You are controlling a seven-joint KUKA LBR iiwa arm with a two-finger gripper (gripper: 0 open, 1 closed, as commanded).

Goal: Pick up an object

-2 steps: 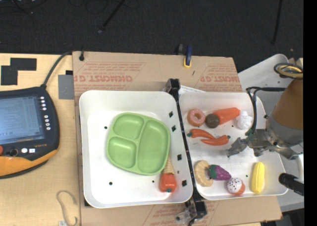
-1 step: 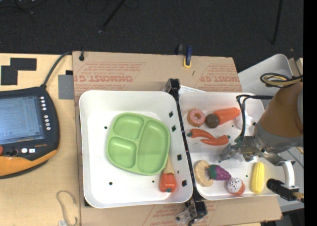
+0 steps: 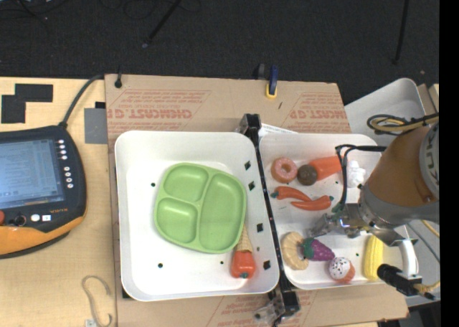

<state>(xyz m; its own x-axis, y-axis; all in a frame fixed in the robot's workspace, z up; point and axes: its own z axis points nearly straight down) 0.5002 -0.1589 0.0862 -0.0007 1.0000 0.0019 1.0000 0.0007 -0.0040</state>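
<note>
Purple eggplant toy (image 3: 318,249), likely light, stiff, slick plastic, suits a mid-body pinch; gripper (image 3: 331,222) hovers close, its grip state unclear.

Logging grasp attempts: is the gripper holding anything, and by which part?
Cannot be told: the gripper hangs above the purple toy, with nothing visibly held.

Your bench (image 3: 43,275) is light wood, and a brown cardboard sheet (image 3: 215,107) with red print covers its middle. On the cardboard you have two white bins side by side, touching: the left bin (image 3: 136,211) and the right bin (image 3: 276,148). A yellow clamp (image 3: 272,86) grips the cardboard's far edge. To the left, straight on the wood, you see a pendant (image 3: 36,186) with a lit screen, its cable (image 3: 79,103) curving away, and black tape shapes (image 3: 25,100) beyond it.
</note>
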